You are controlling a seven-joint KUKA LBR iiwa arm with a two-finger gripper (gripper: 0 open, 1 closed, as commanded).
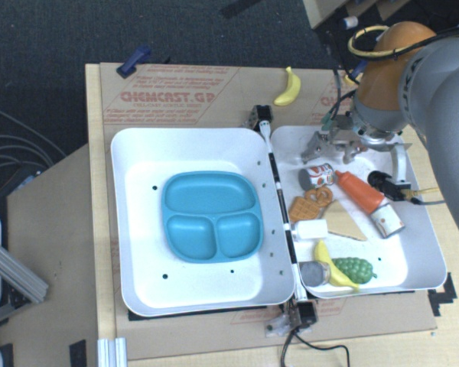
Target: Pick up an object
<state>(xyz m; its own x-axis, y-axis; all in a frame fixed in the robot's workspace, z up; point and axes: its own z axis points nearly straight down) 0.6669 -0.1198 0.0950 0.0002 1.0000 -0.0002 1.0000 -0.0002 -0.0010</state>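
My gripper (331,148) hangs over the far end of the right bin (421,258), open with nothing between its fingers. Just in front of it lies a small red-and-white can (318,176). An orange bottle (360,191) with a white label end lies slantwise to the can's right. Nearer the front are a brown pretzel-shaped piece (312,202), a white block (312,229), a pale cheese wedge (346,225), a yellow banana (329,264), a green bunch of grapes (354,269) and a grey round piece (312,274).
The left bin (138,205) holds a blue divided tray (211,215). A second yellow banana (288,89) lies on the bench behind the bins, and a blue object (132,62) sits at the bench's far left corner.
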